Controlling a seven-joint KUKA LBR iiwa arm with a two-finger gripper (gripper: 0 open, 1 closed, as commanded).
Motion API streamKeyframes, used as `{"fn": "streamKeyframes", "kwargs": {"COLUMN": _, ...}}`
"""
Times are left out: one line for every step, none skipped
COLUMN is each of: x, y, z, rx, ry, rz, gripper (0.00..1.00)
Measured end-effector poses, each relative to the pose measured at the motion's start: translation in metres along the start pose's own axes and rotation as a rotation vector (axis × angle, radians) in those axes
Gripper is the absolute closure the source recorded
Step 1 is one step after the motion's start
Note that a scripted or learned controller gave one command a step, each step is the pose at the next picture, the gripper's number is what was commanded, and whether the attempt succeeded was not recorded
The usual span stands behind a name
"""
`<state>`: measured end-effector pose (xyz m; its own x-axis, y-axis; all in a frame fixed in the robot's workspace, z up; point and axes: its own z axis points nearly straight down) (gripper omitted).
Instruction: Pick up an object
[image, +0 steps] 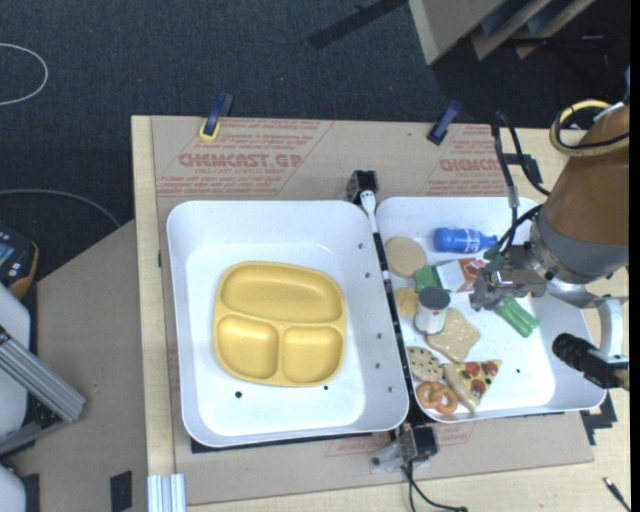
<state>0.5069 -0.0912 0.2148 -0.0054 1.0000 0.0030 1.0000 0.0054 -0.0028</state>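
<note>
The right bin (530, 385) holds several toy foods. Among them are a blue bottle (461, 240), a tan round biscuit (405, 255), a green block (428, 277), a small jar with a grey lid (432, 309) and a slice of toast (453, 336). A pizza slice (476, 376) and a pretzel (437, 398) lie near the front wall. My gripper (497, 284) hangs low over the bin's middle right. It is between a red-and-white packet (470, 269) and a green stick (517, 317). Nothing shows as held.
The left bin (190, 300) carries a yellow divided plate (280, 322). A black divider (380, 270) runs between the bins. The arm's orange band (590, 200) and grey wrist cover the right bin's far right side. Cables (515, 170) trail above that bin.
</note>
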Motion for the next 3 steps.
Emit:
{"fn": "streamKeyframes", "kwargs": {"x": 0.060, "y": 0.004, "z": 0.005, "rx": 0.001, "ry": 0.000, "rz": 0.001, "gripper": 1.00}}
{"fn": "streamKeyframes", "kwargs": {"x": 0.101, "y": 0.007, "z": 0.001, "rx": -0.004, "ry": -0.003, "rz": 0.003, "gripper": 1.00}}
{"fn": "streamKeyframes", "kwargs": {"x": 0.155, "y": 0.007, "z": -0.017, "rx": -0.007, "ry": -0.002, "rz": 0.000, "gripper": 1.00}}
